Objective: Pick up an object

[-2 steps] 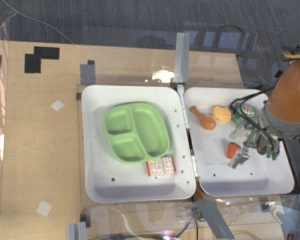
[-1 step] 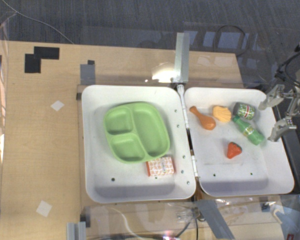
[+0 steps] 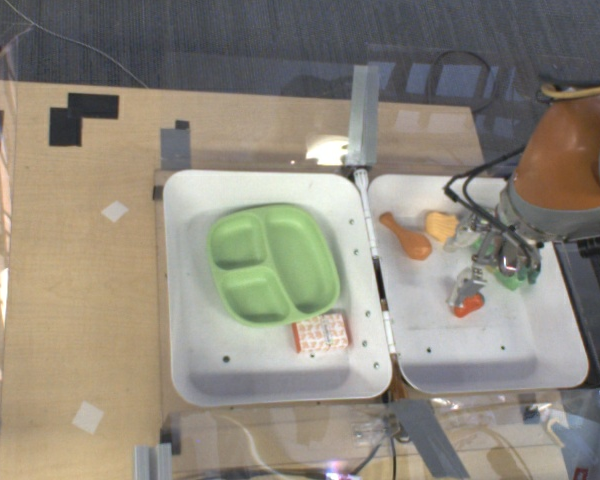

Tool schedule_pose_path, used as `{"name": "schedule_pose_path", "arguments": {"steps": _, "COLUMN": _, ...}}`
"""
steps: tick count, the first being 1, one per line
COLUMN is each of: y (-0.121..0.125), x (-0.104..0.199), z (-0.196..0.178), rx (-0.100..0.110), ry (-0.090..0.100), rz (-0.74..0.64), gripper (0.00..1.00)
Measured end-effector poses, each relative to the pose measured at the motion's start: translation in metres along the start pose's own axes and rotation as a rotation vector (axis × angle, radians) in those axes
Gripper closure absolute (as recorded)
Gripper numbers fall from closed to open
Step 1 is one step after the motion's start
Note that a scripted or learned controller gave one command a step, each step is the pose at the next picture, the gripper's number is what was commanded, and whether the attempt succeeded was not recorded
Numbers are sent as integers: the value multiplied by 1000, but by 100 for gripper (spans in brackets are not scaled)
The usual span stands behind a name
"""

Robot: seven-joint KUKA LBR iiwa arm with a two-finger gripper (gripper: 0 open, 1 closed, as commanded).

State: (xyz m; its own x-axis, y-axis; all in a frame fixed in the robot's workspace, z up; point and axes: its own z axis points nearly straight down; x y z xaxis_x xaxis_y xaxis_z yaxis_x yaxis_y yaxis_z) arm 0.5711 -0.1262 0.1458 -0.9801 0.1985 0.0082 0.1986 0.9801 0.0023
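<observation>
Bins: left bin [image 3: 190,268] carries green divided plate [image 3: 274,264], small printed box [image 3: 321,334] at plate's lower right. Right bin [image 3: 540,358], beyond plate: gripper [image 3: 470,293] low over red object [image 3: 466,307]; grip state cannot tell. Orange drumstick-shaped toy [image 3: 406,236] nearer plate.

Plate [image 3: 275,263] in left bin [image 3: 185,298]

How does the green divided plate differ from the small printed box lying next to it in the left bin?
The green divided plate is far larger than the small printed box. The plate is one plain green colour; the box is orange-edged with a pale printed face. The plate has three open compartments and rounded corners; the box is a closed flat rectangle. The plate sits mid-bin, the box nearer the front edge. Both lie flat in the left bin, close together; contact is unclear.
</observation>
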Motion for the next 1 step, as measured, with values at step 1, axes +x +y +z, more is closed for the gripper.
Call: {"name": "schedule_pose_path", "arguments": {"steps": 1, "y": 27, "x": -41, "z": 56, "rx": -3, "ry": -21, "rz": 391, "gripper": 0}}
